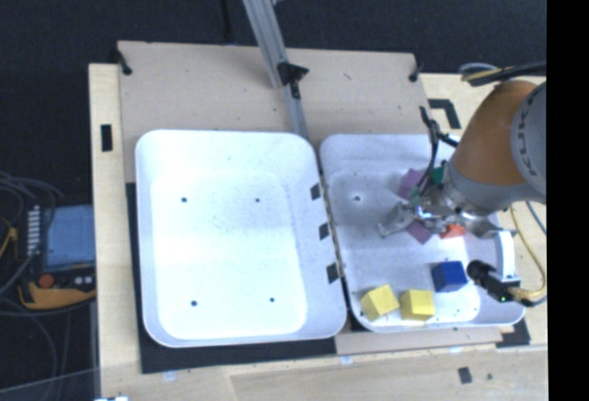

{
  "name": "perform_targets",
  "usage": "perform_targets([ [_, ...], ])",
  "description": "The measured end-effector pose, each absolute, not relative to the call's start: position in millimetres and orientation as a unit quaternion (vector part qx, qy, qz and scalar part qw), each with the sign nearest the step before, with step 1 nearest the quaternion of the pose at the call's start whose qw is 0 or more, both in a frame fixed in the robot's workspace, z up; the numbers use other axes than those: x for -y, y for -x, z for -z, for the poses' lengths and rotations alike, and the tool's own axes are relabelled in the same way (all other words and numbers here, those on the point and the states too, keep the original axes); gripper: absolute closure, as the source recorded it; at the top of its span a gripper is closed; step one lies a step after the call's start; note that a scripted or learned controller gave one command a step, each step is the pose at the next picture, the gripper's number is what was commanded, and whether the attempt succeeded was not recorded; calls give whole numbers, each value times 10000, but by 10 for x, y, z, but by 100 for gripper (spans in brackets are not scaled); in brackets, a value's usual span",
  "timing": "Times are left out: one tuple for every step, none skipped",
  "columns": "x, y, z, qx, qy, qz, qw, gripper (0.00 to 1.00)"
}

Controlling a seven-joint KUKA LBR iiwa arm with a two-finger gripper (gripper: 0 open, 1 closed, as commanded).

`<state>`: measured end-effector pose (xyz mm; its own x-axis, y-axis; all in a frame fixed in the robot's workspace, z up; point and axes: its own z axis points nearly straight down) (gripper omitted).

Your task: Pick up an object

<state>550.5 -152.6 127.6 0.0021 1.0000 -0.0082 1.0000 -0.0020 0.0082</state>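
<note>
Down in the right bin (pixel 368 165), claw (pixel 411 217) sits low beside a purple block (pixel 416 180). Finger state: cannot tell. Block touches the claw's far side, partly hidden. Blue cube (pixel 448 275), two yellow cubes (pixel 398 303) lie nearer the front rim.

A slanted metal rail (pixel 262 8) is reaching down toward the bench's (pixel 267 86) far edge. A blue box (pixel 70 236) with cables (pixel 18 197) is sitting off the bench's left edge.
</note>
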Motion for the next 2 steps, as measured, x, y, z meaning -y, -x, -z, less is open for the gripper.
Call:
perform_targets([
  [1534, -5560, -1273, -7070, -7071, -56, 115, 0],
  [1554, -5561, -1364, -7041, -7100, -56, 130, 100],
])
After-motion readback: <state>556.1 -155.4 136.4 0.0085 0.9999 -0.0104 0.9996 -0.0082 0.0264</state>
